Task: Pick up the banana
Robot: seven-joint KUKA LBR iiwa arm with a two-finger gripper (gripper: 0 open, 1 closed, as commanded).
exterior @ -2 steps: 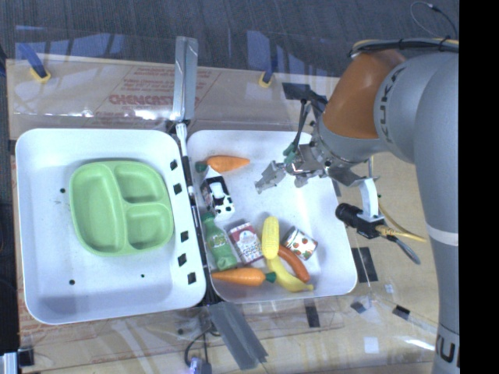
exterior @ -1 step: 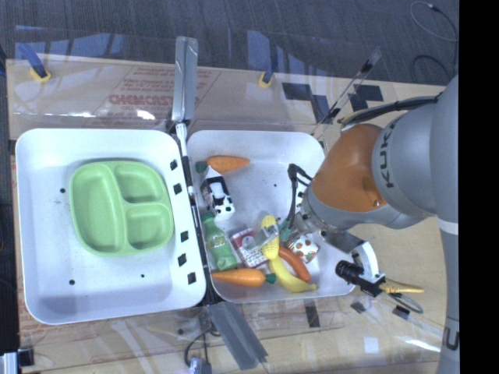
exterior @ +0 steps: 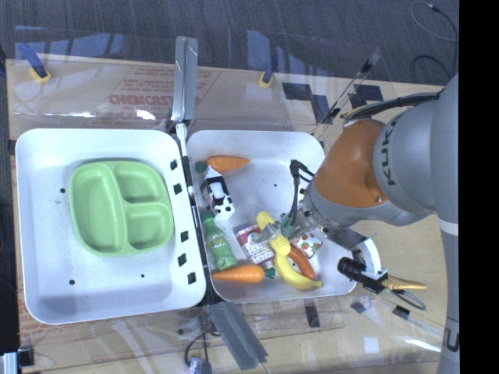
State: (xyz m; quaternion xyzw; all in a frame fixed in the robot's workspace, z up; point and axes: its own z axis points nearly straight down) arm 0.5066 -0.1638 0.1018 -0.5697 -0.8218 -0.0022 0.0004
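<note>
Banana point(exterior: 295, 272) lies ungrasped in the right bin point(exterior: 257, 142), beside a carrot point(exterior: 238, 274); gripper point(exterior: 290, 226) hangs just above it, its opening impossible to tell. Lifting remains.

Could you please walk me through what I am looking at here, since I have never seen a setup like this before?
This is one picture from a camera fixed above a bench, looking down at a slant. The big grey and orange shape on the right is a robot arm, reaching in over the right bin. Its gripper sits low among the objects there; I cannot tell whether it is open or shut, or holding anything.

The left bin holds a green divided plate. The right bin holds a jumble of toy food and small items: the banana the arm is meant to pick up, near the front edge, a carrot beside it, another carrot at the back, a green bottle and a black-and-white toy.
</note>
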